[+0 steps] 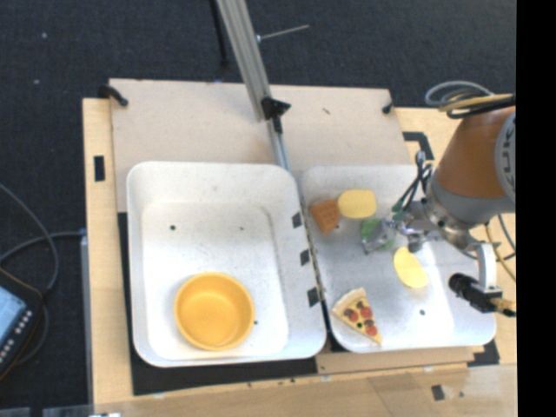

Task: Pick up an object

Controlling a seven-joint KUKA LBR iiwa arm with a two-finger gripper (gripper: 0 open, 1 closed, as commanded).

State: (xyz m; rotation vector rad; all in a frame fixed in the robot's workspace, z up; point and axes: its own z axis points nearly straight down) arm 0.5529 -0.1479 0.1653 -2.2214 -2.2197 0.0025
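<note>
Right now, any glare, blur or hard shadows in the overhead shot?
Camera view: even, soft light, no hard shadows; mild washout on the shallow white right bin; overall low sharpness; the end effector is too soft to resolve; the round yellow plastic bowl reads clearly.

Yellow bowl [214, 310] upright in left bin; pizza slice [357, 314], two yellow lumps [357, 203], brown piece [325, 215] in right bin

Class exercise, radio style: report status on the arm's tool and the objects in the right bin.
Tool low in right bin, nothing seen gripped. Yellow pieces, brown piece, pizza slice all loose. Small green item beside tool.
</note>
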